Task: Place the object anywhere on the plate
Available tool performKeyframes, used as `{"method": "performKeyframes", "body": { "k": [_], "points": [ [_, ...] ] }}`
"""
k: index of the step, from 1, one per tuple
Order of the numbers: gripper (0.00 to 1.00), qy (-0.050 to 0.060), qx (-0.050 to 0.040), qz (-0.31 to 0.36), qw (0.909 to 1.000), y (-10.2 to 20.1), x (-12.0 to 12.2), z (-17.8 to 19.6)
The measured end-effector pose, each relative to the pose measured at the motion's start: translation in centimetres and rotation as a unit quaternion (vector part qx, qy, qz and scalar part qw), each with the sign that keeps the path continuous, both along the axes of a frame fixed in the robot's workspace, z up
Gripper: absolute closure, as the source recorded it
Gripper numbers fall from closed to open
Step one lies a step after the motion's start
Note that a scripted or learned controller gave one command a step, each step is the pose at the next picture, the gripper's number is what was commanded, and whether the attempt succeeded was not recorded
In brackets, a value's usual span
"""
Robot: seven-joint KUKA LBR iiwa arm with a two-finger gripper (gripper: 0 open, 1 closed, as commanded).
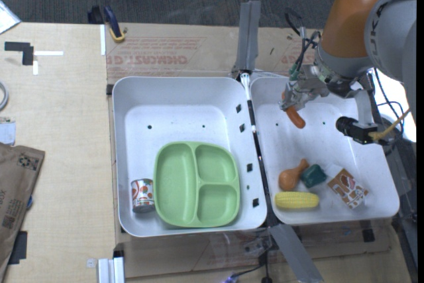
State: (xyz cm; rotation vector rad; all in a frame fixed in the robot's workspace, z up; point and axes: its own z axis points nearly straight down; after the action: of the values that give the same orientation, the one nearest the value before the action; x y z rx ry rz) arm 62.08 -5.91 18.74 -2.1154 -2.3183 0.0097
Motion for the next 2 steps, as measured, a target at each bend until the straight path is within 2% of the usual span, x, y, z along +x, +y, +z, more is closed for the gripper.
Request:
{"method": "performKeyframes", "body": {
  "k": [1,2],
  "points": [
    [1.00,0.000,0.0003,0.022,0.9998,7.7,-2.7,1.6],
    [1.00,0.001,0.0006,0.087,0.9962,13.9,-7.2,0.0]
  ]
}}
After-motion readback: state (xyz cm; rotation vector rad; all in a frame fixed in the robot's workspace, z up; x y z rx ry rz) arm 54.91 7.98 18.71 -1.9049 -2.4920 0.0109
